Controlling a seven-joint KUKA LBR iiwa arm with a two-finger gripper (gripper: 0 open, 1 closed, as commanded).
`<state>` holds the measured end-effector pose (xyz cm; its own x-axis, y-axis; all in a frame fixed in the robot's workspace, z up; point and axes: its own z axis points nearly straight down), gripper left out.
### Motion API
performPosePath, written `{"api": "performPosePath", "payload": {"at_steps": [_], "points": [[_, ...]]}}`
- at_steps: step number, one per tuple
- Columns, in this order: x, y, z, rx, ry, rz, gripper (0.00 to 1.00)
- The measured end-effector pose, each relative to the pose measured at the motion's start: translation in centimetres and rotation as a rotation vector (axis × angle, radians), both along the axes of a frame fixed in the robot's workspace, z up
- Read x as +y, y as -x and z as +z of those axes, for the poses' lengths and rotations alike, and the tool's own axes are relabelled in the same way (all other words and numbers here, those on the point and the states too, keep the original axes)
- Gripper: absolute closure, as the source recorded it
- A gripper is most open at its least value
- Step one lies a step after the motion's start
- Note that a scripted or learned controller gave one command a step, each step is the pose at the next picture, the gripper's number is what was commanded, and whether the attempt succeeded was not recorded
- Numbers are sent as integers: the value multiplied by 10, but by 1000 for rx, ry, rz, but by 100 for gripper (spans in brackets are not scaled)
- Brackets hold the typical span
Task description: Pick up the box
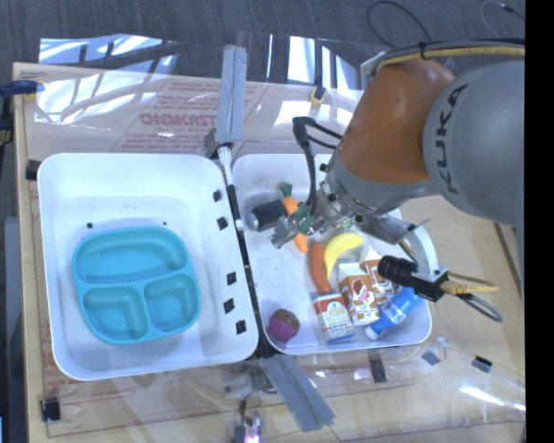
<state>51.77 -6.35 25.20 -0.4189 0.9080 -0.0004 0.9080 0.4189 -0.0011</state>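
Note:
Two small brown-and-white cartons lie at the front of the right bin (258, 178): one box (332, 317) near the front wall and a second box (364, 293) just behind it to the right. My gripper (295, 229) hangs low over the middle of the right bin, behind and to the left of the boxes and apart from them. It is beside an orange carrot (319, 268). The big grey and orange wrist hides the back right of the bin.
A yellow banana (342, 247) lies beside the carrot. A blue bottle (397, 309) rests against the boxes on the right. A purple fruit (283, 323) sits at the bin's front left. The left bin (55, 183) holds a blue divided tray (134, 282).

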Motion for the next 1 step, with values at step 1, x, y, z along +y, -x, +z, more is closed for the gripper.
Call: {"api": "performPosePath", "payload": {"at_steps": [1], "points": [[-40,41,-52,2,-1,284,100]]}}
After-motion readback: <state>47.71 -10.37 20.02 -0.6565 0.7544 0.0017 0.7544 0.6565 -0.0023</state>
